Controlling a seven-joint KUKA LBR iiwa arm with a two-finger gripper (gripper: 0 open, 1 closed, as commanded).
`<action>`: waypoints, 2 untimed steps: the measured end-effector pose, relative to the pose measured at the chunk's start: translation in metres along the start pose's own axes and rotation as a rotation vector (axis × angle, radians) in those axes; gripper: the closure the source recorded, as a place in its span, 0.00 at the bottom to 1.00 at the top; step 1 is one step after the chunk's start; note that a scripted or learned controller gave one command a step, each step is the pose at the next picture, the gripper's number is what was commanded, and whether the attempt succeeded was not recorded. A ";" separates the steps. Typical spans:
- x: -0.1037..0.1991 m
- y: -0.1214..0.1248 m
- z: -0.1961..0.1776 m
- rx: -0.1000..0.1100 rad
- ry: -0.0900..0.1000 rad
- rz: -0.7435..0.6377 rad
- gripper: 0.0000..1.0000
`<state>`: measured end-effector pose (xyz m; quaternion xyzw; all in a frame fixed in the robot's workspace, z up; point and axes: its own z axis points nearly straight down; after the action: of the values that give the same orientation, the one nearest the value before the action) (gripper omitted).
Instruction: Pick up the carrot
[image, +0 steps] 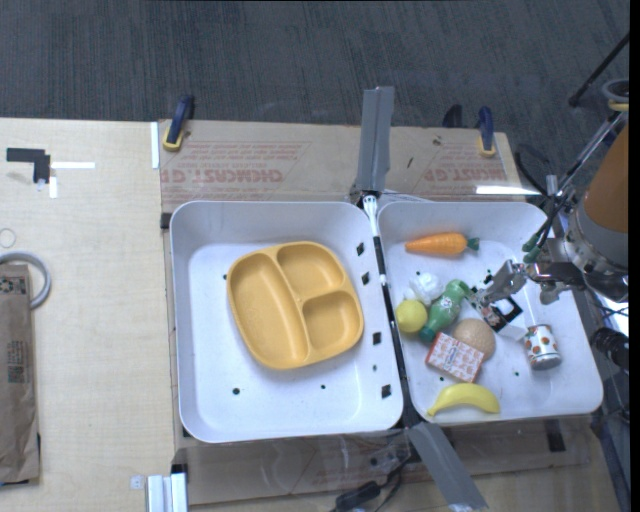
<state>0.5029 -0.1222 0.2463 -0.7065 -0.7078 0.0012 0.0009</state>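
The orange carrot (437, 243) with a green top lies on its side near the far edge of the right bin (570, 400), its tip pointing left. My gripper (500, 296) hangs low over the middle of that bin, to the right of and nearer than the carrot, and well apart from it. It looks open, with nothing between its fingers. It hovers just right of a green bottle (446, 304).
The right bin also holds a lemon (411, 315), a small white item (425, 287), a brown round item (476, 336), a red box (455, 357), a banana (463, 400) and a small can (543, 347). A yellow divided plate (295, 303) lies in the left bin (200, 400).
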 end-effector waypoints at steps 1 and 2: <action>0.004 0.083 0.044 -0.001 0.000 0.023 0.00; 0.028 0.153 0.057 -0.001 -0.001 0.021 0.00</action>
<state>0.6553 -0.0942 0.1885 -0.7140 -0.7001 0.0012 0.0001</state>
